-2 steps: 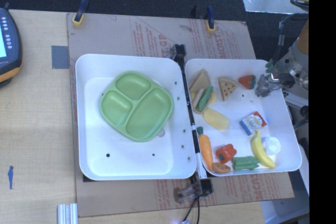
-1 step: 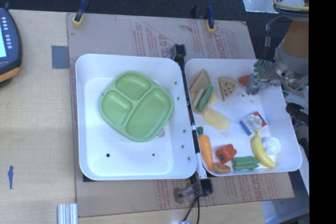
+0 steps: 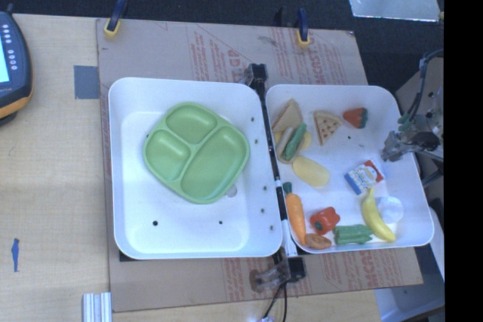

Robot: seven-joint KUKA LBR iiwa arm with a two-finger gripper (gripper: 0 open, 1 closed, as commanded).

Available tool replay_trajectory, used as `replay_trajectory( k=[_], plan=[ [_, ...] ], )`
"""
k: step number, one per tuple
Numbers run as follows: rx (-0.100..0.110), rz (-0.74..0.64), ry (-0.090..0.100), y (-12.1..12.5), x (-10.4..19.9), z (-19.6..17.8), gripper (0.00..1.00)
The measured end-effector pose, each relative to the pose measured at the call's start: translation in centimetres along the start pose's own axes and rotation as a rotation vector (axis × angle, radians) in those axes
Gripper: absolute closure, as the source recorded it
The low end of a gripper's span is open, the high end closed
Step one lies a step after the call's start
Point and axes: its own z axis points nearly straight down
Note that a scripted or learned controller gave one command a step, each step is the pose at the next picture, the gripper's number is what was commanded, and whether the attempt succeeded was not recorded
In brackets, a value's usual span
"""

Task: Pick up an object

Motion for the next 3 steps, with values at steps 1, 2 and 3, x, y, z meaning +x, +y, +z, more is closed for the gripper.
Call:
replay_trajectory(
  k=[1, 2, 3],
  plan=[
    [-0.001, -0.006, 0.002, -1.2, 1.6, -1.9, 1.00],
    [-0.004, -0.009, -0.001, 3.0, 0.6, 0.2, 1.00],
    [-0.004, -0.011, -0.001, 7.8, 4.1, 4.0, 1.00]
  ],
)
